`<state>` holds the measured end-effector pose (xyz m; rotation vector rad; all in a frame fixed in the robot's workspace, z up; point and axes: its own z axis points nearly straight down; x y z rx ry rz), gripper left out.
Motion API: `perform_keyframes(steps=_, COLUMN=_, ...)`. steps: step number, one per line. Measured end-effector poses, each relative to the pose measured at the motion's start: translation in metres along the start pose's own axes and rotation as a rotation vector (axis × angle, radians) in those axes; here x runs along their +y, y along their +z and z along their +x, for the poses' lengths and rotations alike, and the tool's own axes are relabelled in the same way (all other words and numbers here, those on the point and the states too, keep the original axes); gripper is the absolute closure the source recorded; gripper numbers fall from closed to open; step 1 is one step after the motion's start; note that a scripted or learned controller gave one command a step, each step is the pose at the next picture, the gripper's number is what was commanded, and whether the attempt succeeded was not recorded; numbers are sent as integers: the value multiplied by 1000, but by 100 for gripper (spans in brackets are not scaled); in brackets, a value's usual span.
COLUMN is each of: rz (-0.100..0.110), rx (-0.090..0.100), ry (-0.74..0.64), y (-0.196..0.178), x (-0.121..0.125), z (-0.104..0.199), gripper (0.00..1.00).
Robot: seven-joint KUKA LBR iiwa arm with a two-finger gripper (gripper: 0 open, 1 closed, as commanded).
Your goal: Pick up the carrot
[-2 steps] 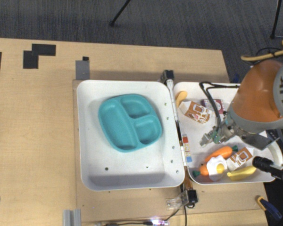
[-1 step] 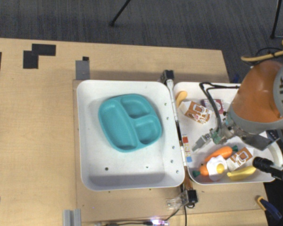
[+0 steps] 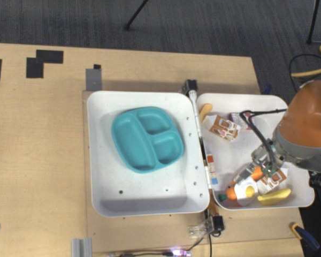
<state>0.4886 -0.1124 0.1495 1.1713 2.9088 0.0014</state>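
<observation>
Lying along the right bin's (image 3: 305,198) near edge, a banana (image 3: 274,196) is sitting just beside the carrot (image 3: 232,194). Farther back, the gripper (image 3: 262,167) is hovering over the clutter; I cannot tell its opening. Beyond, a teal tray (image 3: 147,138) is resting in the left bin (image 3: 104,197).

no legible text, labels too blurred

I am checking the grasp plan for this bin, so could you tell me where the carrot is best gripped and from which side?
The carrot lies slantwise in the right bin, wedged against a white bottle and a small packet, beneath the gripper. I would probably grip its orange body mid-length, coming from straight above, closing across its narrow width. Little of it shows.
</observation>
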Motion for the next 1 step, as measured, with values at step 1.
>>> perform_keyframes(steps=1, rz=-4, rx=-1, ry=183, y=62, x=2, z=-26, gripper=0)
